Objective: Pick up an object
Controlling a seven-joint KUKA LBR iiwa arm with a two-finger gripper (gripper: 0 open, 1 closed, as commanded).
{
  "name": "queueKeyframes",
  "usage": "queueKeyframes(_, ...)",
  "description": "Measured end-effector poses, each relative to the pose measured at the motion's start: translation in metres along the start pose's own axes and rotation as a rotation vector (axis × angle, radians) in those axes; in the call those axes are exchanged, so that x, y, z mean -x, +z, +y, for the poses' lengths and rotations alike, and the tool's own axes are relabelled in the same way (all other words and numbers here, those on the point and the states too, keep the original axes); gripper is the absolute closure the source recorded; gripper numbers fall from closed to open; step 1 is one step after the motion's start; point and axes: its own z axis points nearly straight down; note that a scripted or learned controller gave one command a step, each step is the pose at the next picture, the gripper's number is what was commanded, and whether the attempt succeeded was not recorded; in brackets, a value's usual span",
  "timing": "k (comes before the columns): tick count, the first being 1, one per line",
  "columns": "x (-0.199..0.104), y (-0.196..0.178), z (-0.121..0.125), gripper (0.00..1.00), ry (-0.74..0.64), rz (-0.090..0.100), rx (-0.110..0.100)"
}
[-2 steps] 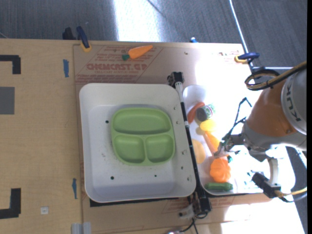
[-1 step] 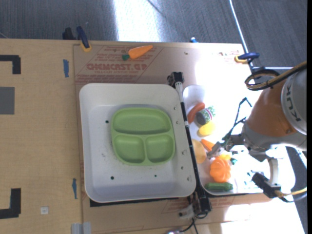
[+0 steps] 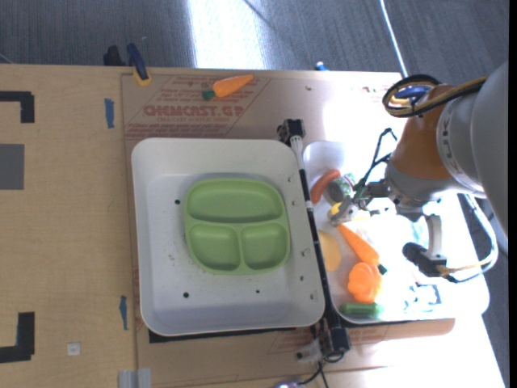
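Two shallow white bins: left bin (image 3: 153, 241) holds one green divided plastic tray (image 3: 236, 225); right bin (image 3: 420, 318) holds an orange plastic carrot (image 3: 359, 243) below the gripper (image 3: 343, 206); we cannot tell the jaws' state.

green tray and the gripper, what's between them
In the camera view, the bins' shared black-edged rim lies between the green tray and the gripper.

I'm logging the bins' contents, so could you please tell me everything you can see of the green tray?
The green tray is a light green, matte, plastic-looking divided plate with rounded corners. It has three compartments: one long one at the far side and two smaller ones at the near side. It lies flat, roughly centred in the left white bin, resting on the bin's floor.
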Motion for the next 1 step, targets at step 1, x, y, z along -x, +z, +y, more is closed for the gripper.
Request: queueKeyframes(1,0.0061,-0.0004,-0.0636,0.0,0.002,0.0,-0.002)
